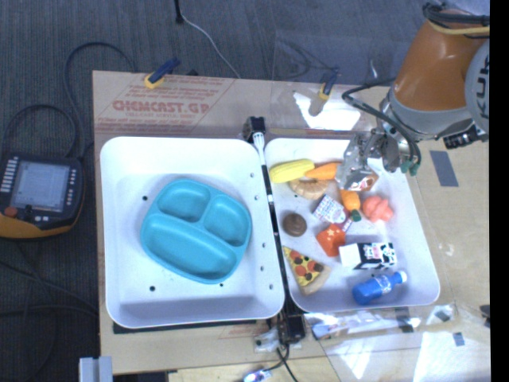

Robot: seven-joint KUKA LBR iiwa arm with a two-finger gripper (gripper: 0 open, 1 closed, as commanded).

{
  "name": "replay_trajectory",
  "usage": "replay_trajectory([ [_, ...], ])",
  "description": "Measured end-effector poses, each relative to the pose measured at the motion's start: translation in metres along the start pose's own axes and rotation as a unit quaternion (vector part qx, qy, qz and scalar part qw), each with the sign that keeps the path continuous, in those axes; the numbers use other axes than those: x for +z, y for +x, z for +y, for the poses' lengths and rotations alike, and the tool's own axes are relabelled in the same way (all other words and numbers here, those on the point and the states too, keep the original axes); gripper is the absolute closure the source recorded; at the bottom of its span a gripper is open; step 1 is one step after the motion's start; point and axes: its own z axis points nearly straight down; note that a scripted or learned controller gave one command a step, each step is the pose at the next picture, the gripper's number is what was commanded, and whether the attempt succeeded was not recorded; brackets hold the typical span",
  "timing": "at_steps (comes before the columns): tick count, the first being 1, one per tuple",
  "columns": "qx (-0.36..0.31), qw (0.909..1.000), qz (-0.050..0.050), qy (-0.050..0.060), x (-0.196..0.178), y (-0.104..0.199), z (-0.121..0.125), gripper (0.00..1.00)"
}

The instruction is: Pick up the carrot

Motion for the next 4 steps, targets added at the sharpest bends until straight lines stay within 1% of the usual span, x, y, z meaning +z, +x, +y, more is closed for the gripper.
replay_trajectory([
  [1,-0.091,0.9958,-0.006,0.002,0.118,-0.009,-0.053,1.0],
  [2,-0.091,0.9958,-0.003,0.001,0.121,-0.007,-0.053,0.0],
  [3,-0.092,0.9958,-0.002,0.001,0.11,-0.008,-0.052,1.0],
  [4,-0.092,0.9958,0.0,0.001,0.111,-0.007,-0.052,0.0],
])
